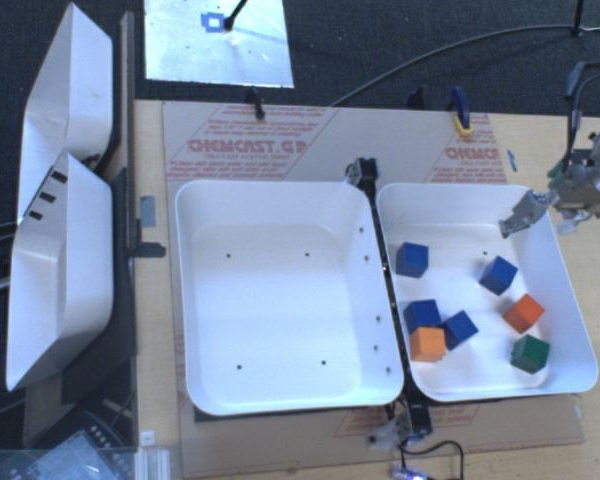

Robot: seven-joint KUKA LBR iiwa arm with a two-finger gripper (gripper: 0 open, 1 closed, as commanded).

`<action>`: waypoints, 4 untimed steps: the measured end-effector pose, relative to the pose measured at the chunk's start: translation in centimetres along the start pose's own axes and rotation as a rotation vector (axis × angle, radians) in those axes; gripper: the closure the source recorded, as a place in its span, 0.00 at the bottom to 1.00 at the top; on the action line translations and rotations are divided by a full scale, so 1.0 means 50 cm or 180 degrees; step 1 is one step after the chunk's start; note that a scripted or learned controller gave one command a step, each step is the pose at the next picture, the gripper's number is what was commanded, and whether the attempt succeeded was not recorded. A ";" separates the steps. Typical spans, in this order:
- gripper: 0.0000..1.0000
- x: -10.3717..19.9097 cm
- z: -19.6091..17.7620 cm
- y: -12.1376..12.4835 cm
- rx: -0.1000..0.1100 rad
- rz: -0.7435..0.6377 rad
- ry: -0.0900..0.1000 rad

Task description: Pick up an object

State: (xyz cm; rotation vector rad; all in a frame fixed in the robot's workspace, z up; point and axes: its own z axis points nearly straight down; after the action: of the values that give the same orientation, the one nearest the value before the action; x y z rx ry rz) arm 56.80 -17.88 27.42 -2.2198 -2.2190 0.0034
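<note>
While the arm reaches over the far right rim of the right bin [565,268], its gripper [525,215] hangs above the bin's upper right corner with nothing visible between its fingers; how wide they stand cannot be told from this slant. Seven cubes lie scattered on the bin's floor. Nearest the gripper is a blue cube [498,274], just below and slightly left of it, sitting apart from its neighbours and turned at an angle to the bin's walls. Further down the right side of the bin rest an orange cube [523,313] and a green cube [530,353]. Any descent would likely need a short move inward from the corner and a wrist turn to square the fingers with the blue cube's rotated faces. Beside it, the left bin [195,268] adjoins along the shared central wall.
</note>
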 end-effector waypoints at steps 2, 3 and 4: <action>0.00 0.006 0.089 -0.015 -0.0002 -0.0002 0.0001; 0.00 -0.002 0.173 -0.021 -0.0006 -0.0001 -0.0001; 0.00 0.014 0.264 -0.018 -0.0003 -0.0003 0.0001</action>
State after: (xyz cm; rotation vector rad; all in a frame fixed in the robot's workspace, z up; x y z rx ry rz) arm 55.83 -17.17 14.25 -2.2192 -2.2202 0.0021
